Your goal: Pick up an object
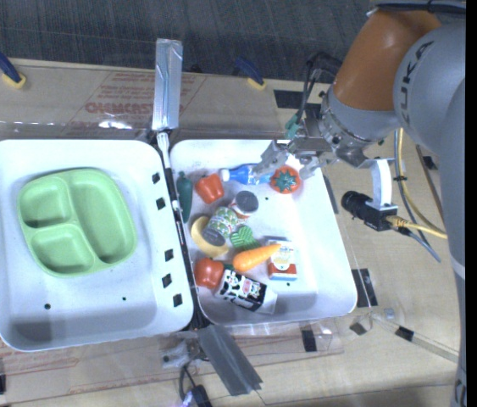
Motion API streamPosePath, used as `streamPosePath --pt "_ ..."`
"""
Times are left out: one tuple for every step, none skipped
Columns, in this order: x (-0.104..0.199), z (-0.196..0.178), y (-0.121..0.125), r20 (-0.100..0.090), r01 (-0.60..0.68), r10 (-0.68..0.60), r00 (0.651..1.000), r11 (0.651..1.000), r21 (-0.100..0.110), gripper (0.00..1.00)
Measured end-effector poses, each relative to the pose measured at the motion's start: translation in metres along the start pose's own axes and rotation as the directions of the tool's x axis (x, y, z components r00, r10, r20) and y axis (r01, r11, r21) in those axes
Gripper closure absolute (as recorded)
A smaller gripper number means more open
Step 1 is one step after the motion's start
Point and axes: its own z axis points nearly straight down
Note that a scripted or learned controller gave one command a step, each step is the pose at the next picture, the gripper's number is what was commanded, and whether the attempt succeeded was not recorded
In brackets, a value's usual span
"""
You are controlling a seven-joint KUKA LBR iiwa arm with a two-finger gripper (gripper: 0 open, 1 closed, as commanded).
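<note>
Camera view: two white bins side by side; the arm [407, 66] reaches in from the right over the right bin [327, 261].
Gripper [293, 161]: poised at the far end of the right bin, fingers spread a little way, a tomato [285, 180] sitting right at their tips.
Hold: the tomato looks caught between the fingers, though whether it is clamped or merely touched cannot be told.
Tomato: red with a green top, near the bin's far right corner, just beside a blue item [242, 175].
Other pile: pepper [208, 186], can [223, 225], carrot [255, 257], small carton [283, 264], black-and-white pack [245, 289], all nearer the bin's middle and front.
Left bin [1, 295]: holds a green tray [73, 220], well apart from the work.
Step in hand: likely securing the tomato before lifting.
Doing it well: close evenly on the widest part, as a round toy may squirt out sideways; lift straight up, clear of the blue item and the bin wall.
</note>
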Motion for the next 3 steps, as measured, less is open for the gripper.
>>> streamPosePath --pt "-0.011 0.004 -0.002 -0.001 -0.032 0.032 0.999 0.999 0.0 0.0" --pt "-0.022 0.116 -0.044 -0.001 0.052 -0.052 0.999 0.999 0.002 0.0" --pt "0.016 0.172 -0.105 0.0 0.153 -0.153 0.988 0.988 -0.004 0.0"
